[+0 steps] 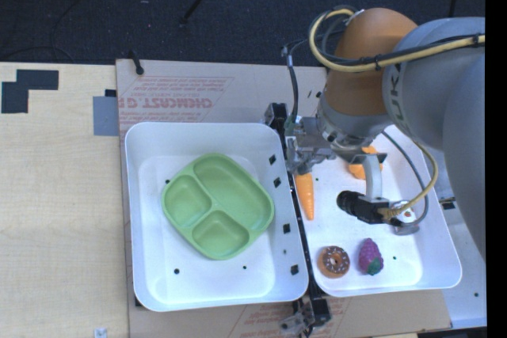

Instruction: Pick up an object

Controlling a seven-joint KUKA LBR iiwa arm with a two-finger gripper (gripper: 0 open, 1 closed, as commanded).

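Two shallow white bins sit side by side on the desk [55,194]. The left bin [150,281] holds one light green divided plate [218,204] with three compartments, lying flat near the bin's middle. The right bin [432,265] holds four toy items: one orange carrot [305,195] lying lengthwise just beside the bin's left wall, one chocolate-iced doughnut [334,260] near the front edge, one purple bunch of grapes [370,256] just beside the doughnut on its right, and one orange piece [358,168], partly hidden under the arm, too covered to name.

The arm [444,91] reaches in from the right over the right bin, its orange band above the wrist. The gripper [305,158] hangs low at the bin's back left part, directly above the carrot's upper end. Whether its fingers are apart or closed cannot be told, nor whether it touches the carrot.
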